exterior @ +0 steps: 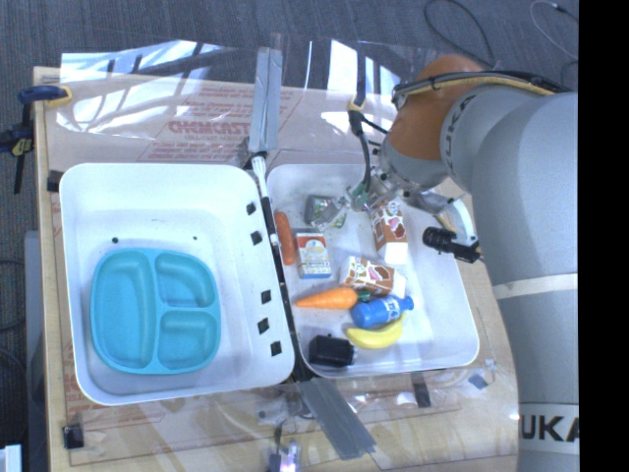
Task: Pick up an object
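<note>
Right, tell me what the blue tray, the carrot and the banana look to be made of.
Blue tray: likely moulded plastic, with a smooth, even turquoise surface and rounded compartments. Carrot: probably a plastic toy, uniformly orange with a slight sheen. Banana: also seemingly toy plastic, flat yellow and unblemished.

Red lettering shows on the clear plastic sheet (211,121) lying flat on the counter (128,431), up and left of the end effector (366,197); it looks like "CHEMCAST", mirrored and faint. Down at the lower right, far below the end effector, the arm's grey base (547,426) carries dark letters "UKA", cut at the edge. The small cartons' print is too small to read.
</note>
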{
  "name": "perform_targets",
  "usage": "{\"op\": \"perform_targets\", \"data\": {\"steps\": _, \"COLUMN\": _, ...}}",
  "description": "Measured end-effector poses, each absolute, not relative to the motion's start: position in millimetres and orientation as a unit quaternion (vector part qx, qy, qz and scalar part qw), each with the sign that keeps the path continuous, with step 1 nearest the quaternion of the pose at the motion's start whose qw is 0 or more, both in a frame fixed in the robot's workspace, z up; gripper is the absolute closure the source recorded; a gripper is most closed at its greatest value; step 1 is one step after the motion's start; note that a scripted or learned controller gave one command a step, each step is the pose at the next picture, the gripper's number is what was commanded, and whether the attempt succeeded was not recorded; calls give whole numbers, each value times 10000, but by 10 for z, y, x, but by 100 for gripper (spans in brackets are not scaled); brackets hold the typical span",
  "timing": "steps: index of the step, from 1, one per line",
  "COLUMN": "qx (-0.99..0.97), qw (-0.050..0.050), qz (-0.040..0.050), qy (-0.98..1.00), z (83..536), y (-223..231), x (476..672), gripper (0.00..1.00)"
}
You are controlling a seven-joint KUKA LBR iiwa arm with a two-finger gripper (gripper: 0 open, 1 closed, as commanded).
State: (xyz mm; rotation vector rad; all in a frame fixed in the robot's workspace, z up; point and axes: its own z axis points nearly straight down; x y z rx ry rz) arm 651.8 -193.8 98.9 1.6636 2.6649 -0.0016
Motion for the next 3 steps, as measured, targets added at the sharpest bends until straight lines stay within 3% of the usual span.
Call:
{"op": "perform_targets", "data": {"steps": 1, "qx": 5192, "qw": -9, "qz": -4, "qy": 8547, "z": 923, "y": -1630, "x": 6573, "gripper": 0}}
{"op": "perform_targets", "data": {"steps": 2, "qx": 5168, "qw": -7, "qz": -9, "qy": 8561, "z": 1024, "y": -1620, "x": 6580, "gripper": 100}}
{"op": "perform_targets", "data": {"steps": 3, "qx": 5639, "qw": -6, "qz": -4, "qy": 8259, "z": 929, "y": -2089, "x": 6417, "gripper": 100}}
